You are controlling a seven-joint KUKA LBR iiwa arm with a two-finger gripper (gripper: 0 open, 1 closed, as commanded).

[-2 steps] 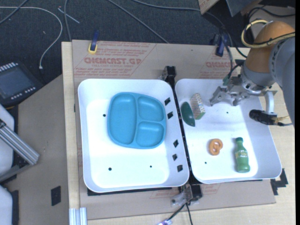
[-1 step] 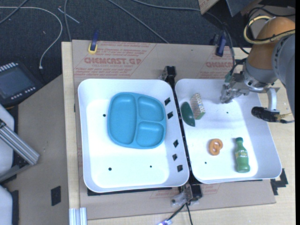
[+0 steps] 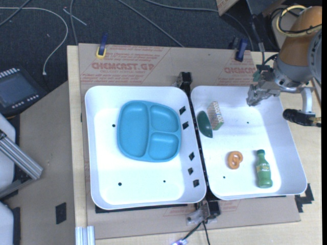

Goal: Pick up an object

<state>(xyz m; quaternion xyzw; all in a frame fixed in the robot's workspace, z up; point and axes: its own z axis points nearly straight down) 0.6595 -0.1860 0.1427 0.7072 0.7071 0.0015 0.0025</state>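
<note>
Grey gripper (image 3: 257, 97) over right bin's (image 3: 286, 131) far corner, apparently nothing held, finger state unclear.

Red lettering was printed on the brown protective sheet (image 3: 153, 60) laid over the surface behind the two bins. On the left stretch, "CHEMCAST GP" (image 3: 122, 65) could be read in large capitals, with smaller red lines above and below that were too fine to be made out. On the right stretch, a repeat of the same mark (image 3: 236, 71) was seen, apparently turned upside down and only partly legible.
</note>
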